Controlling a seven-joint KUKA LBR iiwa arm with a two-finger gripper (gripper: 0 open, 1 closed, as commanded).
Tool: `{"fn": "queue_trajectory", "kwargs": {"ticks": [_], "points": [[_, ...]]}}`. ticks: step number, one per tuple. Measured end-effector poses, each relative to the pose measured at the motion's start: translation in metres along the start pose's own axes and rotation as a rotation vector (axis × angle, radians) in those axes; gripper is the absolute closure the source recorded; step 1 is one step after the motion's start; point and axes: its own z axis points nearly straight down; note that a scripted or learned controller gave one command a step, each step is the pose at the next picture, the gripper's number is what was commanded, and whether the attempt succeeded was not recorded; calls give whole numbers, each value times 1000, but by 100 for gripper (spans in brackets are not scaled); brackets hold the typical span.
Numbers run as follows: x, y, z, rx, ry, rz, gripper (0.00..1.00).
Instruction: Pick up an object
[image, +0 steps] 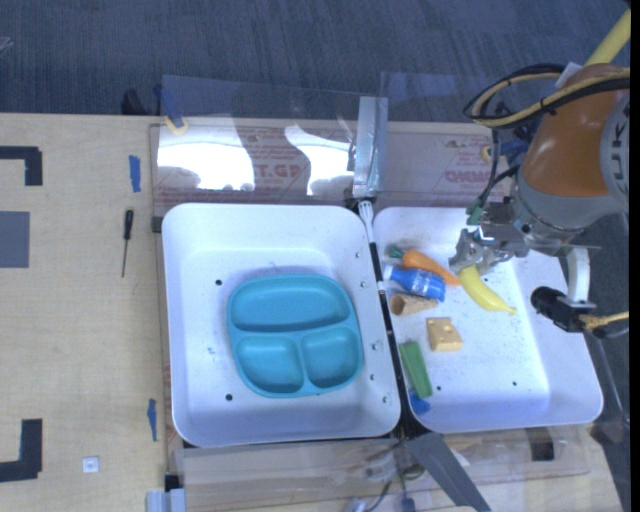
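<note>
I see the gripper (478, 250) low in the right bin (560, 390), just above the banana (484, 293). I cannot tell if the hand is loose or clenched; from up here it is a dark, shiny lump, and nothing sits in it that I can see.

The banana lies near the middle of the bin, at about 5 o'clock from the gripper. It looks like a toy: light, stiff and smooth, so it may slip. I would take it across the thick middle, not the thin tip.

At 9 o'clock from the banana lie a carrot (428, 265) and a blue thing (417, 283), very close together. A tan block (444, 334) sits at 7 o'clock, and a green stick (415, 368) lies by the bin wall. The arm (570, 160) is cut off at the frame's edge. The left bin (190, 250) has a blue tray (294, 333).
</note>
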Motion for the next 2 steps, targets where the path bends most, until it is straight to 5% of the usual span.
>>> {"fn": "queue_trajectory", "kwargs": {"ticks": [1,2], "points": [[-10,1,50,13,-1,-111,100],[23,9,6,3,-2,12,100]]}}
